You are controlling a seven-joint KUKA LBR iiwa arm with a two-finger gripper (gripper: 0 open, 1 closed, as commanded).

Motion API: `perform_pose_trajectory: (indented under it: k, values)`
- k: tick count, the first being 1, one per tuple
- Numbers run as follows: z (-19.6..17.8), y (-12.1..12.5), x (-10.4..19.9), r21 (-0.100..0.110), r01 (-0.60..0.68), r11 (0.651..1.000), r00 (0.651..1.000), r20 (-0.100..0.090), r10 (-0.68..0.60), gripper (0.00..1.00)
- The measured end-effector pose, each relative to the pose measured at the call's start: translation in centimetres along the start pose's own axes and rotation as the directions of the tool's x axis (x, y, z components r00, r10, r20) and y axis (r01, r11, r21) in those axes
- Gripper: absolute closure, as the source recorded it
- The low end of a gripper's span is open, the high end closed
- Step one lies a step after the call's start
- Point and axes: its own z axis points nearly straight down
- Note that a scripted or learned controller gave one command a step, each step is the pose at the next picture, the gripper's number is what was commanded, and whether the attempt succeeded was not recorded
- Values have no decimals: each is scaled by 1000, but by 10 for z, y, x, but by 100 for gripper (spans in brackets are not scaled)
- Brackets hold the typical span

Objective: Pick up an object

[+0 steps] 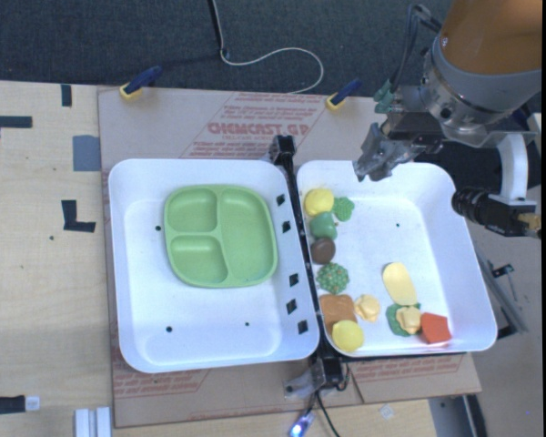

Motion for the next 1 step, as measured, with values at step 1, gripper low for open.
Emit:
perform_pose_trajectory:
  k: [1]
  values:
    - [22, -13, 38, 14, -5, 1000, 1000, 2, 5, 100]
